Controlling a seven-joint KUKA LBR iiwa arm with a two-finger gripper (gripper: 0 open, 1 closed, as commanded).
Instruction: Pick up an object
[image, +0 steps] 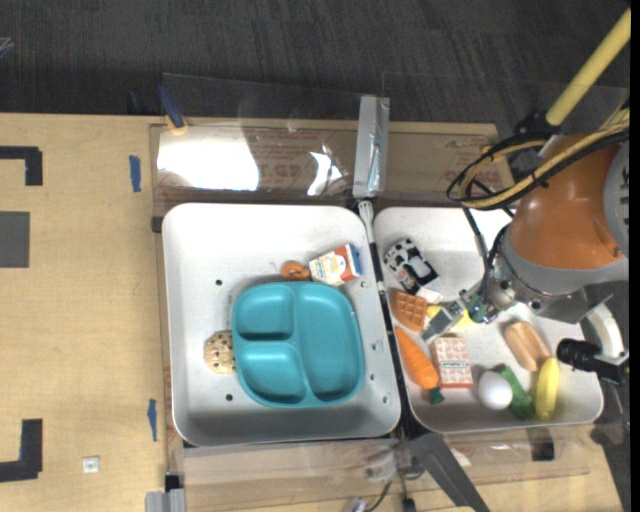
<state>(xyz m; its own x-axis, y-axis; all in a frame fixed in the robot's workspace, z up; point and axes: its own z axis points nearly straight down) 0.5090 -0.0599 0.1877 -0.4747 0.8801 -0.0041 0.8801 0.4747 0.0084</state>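
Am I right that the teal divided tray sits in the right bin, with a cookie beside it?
Not quite. The camera view shows the teal tray in the left bin, not the right one. The cookie does lie beside it, at its left edge.

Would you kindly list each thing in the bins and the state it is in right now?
teal tray: flat, compartments up, left bin.
cookie: beside the tray's left edge.
milk carton: lying on its side.
carrot: lying flat, right bin.
banana: lying at the right bin's near corner.
egg: resting beside the banana.
hand: low over the right bin.
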